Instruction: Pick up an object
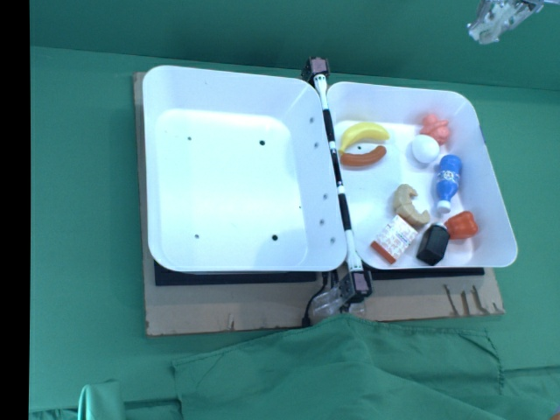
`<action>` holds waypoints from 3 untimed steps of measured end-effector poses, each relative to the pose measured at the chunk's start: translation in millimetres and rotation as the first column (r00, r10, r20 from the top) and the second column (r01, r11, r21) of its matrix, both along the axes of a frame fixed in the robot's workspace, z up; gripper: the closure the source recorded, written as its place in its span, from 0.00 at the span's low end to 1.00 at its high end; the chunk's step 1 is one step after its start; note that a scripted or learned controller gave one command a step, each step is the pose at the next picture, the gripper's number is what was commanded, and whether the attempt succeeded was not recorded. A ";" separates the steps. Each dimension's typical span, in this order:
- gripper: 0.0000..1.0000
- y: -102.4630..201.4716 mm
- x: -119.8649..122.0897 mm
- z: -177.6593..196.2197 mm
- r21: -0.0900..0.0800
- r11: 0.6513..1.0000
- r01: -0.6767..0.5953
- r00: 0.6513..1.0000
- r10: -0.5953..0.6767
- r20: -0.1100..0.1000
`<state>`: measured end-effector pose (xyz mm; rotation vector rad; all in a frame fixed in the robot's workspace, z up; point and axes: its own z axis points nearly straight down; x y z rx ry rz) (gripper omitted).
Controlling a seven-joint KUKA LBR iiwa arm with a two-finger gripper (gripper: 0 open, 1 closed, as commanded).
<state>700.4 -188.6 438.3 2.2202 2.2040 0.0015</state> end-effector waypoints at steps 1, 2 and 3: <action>0.00 0.0 0.0 -0.4 0.000 1.000 0.000 1.000 0.000 -0.001; 0.00 1.6 -0.4 -7.4 0.005 1.000 -0.003 1.000 0.003 -0.008; 0.00 1.7 -0.3 -17.6 0.006 1.000 -0.004 1.000 0.004 -0.009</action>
